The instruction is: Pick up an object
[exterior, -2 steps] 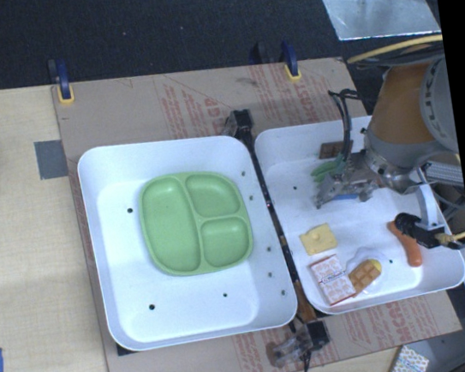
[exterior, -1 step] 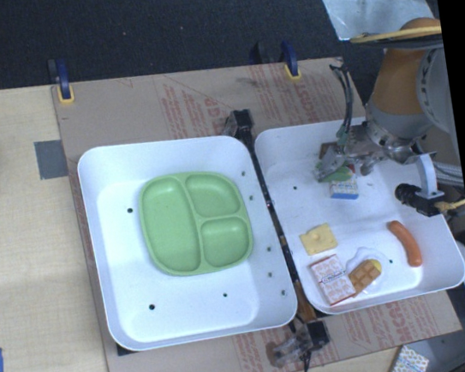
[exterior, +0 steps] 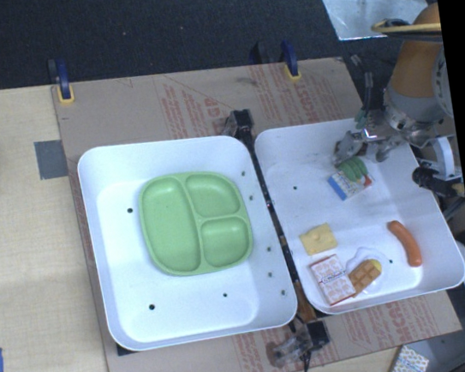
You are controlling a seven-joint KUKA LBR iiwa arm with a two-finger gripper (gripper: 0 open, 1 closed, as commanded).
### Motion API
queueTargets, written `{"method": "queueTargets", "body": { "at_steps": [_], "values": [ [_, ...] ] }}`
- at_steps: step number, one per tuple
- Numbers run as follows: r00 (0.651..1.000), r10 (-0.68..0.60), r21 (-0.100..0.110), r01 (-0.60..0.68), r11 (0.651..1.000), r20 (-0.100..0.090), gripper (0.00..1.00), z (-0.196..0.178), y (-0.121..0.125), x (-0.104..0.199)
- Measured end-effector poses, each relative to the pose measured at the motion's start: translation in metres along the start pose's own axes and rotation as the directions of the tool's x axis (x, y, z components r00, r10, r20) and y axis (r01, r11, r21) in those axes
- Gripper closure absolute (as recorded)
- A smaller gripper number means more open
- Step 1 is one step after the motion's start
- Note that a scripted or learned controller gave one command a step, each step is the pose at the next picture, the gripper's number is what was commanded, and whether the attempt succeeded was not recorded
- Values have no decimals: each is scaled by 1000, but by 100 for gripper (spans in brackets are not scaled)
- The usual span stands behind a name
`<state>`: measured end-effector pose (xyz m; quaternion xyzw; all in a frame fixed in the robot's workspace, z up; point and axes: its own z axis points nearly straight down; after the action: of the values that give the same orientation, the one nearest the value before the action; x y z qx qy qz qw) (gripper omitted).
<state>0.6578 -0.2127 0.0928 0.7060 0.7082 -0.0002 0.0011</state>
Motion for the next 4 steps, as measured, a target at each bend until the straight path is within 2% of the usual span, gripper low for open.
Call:
{"method": "queueTargets", "body": {
  "at_steps": [1,2,3,4],
  "values": [
    [1000,-4,4,4,1000,0,100,-11,-1,1],
    [1000,-3,-2,3,1000,-1,100,-52,0,35],
    [1000,-7,5,7,1000,-2,100,-71,-1,103],
    [1000,-5,7,5,1000,-5,100,-137,-63,168]
  ]
}}
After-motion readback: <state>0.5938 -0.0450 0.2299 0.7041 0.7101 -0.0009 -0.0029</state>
